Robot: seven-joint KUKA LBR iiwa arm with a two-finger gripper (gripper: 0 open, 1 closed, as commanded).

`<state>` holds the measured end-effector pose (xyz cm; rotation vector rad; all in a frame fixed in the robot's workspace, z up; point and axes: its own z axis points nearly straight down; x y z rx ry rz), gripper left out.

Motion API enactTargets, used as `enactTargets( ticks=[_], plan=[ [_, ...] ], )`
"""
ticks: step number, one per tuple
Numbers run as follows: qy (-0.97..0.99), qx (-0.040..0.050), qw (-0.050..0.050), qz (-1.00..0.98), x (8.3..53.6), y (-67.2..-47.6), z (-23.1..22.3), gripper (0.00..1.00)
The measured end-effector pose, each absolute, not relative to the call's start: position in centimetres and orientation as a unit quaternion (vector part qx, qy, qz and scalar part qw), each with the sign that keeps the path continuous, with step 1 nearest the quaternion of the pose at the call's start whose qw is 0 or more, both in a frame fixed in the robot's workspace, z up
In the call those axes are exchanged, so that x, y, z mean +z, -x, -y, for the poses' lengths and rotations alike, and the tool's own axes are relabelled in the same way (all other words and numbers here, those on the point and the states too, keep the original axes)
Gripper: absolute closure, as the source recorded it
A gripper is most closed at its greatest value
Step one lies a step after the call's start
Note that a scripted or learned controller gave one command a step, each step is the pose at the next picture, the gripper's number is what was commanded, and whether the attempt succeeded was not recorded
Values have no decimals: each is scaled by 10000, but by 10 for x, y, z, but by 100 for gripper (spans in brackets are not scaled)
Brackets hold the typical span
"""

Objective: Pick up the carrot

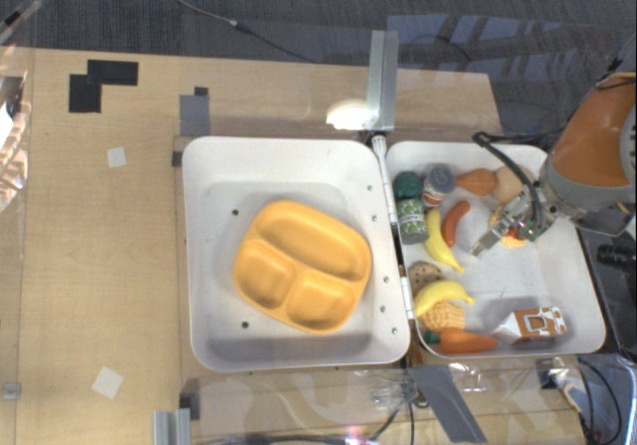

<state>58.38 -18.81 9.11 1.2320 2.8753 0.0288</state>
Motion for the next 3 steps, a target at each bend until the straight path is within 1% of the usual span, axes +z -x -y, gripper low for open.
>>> enactTargets(
  ticks=[1,2,3],
  plan=[
    [-3920,28,105,-9199,93,-611,155,0],
    [-3891,32,192,-9210,108,-615,156,100],
    [-4861,22,43,-8739,153,-587,101,100]
  ],
)
